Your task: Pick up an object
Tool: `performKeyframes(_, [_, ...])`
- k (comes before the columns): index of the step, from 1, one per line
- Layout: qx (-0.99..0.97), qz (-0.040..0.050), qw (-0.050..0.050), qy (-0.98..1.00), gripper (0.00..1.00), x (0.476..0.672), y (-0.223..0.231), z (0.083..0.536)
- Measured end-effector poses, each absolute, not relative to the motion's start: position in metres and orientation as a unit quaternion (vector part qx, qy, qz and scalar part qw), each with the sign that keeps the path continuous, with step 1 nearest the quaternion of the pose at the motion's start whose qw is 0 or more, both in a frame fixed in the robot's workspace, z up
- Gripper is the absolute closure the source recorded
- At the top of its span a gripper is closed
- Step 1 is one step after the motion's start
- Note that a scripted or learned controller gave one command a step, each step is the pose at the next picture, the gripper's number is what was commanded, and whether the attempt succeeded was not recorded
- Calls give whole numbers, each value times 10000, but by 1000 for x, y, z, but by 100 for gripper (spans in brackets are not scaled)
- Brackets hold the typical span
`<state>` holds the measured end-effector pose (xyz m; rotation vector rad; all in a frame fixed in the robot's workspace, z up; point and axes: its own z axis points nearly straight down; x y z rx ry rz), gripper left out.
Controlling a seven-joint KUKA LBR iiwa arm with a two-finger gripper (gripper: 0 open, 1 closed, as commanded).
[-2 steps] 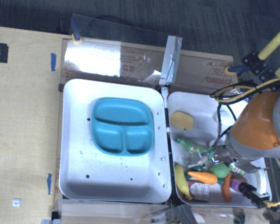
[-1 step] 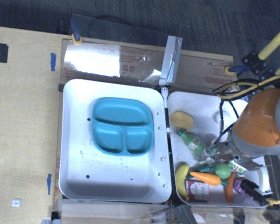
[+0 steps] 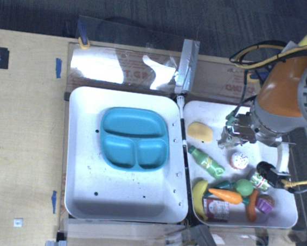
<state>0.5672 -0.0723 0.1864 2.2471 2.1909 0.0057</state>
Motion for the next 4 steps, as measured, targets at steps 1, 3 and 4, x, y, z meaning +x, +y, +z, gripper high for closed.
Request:
performKeyframes(1, [7166,2,4,6975,0,566,-73,185])
performKeyframes(3, [7117,37,53,7025,100,503,-112,99])
performKeyframes(4, [6600,23,22,7512,100,563,-56,187])
